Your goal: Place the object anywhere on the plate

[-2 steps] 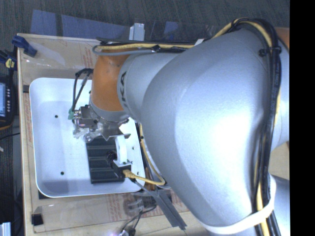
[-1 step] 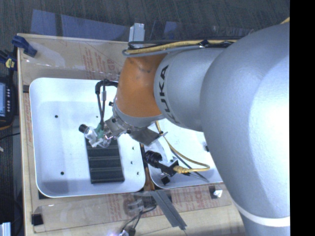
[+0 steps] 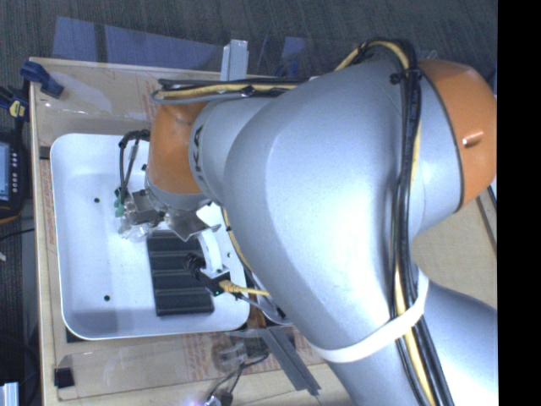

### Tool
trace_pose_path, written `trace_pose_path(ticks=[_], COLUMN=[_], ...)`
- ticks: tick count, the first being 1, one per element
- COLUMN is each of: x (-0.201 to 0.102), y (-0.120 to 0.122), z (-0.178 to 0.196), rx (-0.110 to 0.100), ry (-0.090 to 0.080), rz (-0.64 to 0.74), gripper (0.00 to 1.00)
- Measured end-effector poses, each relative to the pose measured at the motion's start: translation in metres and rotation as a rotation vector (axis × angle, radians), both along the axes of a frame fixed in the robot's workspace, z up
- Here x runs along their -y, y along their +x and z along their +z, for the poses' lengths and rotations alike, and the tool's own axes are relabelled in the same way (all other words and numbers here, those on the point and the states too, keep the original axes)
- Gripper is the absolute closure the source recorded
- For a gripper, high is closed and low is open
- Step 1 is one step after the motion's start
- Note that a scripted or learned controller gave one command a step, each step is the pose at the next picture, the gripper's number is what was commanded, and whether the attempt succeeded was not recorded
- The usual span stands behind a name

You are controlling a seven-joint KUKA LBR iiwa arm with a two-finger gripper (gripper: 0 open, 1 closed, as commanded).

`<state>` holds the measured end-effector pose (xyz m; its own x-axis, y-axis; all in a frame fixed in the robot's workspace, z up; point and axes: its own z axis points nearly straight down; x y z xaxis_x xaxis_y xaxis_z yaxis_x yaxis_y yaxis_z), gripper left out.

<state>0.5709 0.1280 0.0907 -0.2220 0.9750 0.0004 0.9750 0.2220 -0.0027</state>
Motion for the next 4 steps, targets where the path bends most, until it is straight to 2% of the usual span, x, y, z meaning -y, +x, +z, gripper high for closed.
trace_pose_path(ticks=[1, 2, 3, 4], x=[-0.023, -0.007, -0.017, 0.079], y=[-0.035, -0.087, -0.060, -0.050], z=[0.008, 0.000, 0.000, 0.107], rx=[-0.007, -0.003, -0.001, -0.001], ry=[-0.002, 0.002, -0.002, 0.001], rz=[-0.364, -0.067, -0.297, -0.535], gripper=[1.00, 1.00, 1.00, 1.00])
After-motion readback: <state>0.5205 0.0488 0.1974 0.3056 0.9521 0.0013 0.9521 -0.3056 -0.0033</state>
